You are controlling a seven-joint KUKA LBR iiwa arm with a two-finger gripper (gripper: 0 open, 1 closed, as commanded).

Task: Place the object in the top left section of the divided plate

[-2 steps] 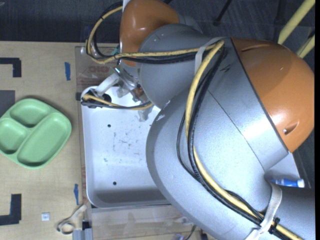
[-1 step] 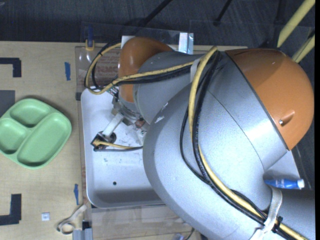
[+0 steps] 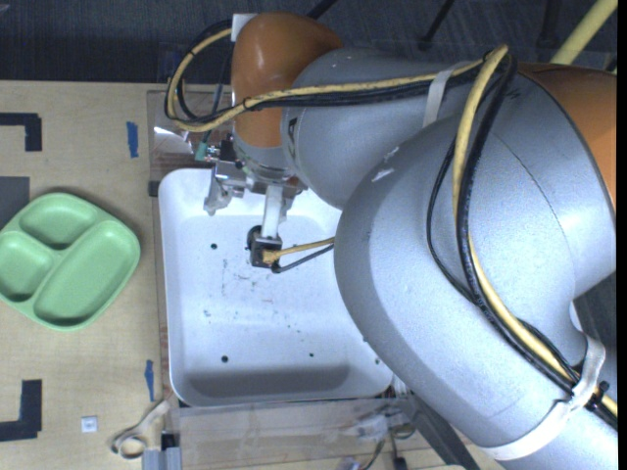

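A pale green divided plate (image 3: 125,240) lies on the wooden bench at the left, outside the white bin (image 3: 176,292). It has a small section at top left, another at far left and one long section on the right; all three look bare. My gripper (image 3: 230,196) hangs over the far left corner of the bin, a little above its floor, about a hand's width to the right of the plate. Nothing is visibly held at the gripper. The bin floor carries only small dark specks and scuff marks.
The arm's bulky grey body (image 3: 460,243) covers the right half of the view and the bin's right side. Blue tape strips (image 3: 132,138) and black corner marks (image 3: 27,130) sit on the bench around the plate. A loose cord (image 3: 137,437) lies near the bin's front left corner.
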